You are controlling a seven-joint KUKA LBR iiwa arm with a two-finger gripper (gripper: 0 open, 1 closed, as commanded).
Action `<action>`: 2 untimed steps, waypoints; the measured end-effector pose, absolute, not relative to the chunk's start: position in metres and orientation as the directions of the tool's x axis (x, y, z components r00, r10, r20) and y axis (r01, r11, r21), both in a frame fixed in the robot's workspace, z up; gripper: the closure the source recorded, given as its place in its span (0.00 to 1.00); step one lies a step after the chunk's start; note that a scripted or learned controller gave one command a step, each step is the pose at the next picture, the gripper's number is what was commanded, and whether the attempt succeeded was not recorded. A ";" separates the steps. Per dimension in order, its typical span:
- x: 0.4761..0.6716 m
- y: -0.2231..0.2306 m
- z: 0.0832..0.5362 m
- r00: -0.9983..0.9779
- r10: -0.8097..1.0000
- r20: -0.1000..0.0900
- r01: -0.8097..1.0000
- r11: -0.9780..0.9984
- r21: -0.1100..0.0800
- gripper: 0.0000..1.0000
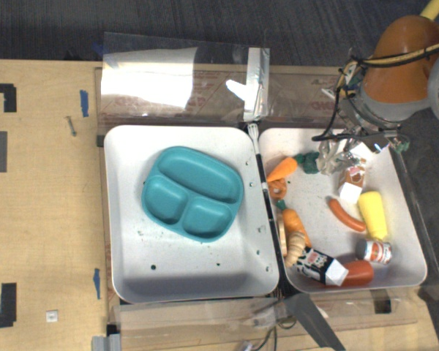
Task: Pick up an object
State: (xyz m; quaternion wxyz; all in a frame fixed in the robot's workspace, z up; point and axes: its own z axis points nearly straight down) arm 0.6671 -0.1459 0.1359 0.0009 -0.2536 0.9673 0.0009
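Jaws [342, 154] at right bin's [413, 218] upper edge, state unclear. Yellow bottle [372, 213]: light, rigid, slick; best gripped mid-body, crosswise.

Worktop with two white bins

The tan worktop [44, 218] carries a left bin [124, 262] and a right bin [410, 269] side by side, their inner edges touching. Black angular marks and bits of blue tape lie on its bare left part; a clear plastic sheet [168, 86] lies along the far edge behind the bins.
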 end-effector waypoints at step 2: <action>0.574 -0.126 0.089 -0.753 -0.658 -0.009 -0.658 0.753 -0.007 0.00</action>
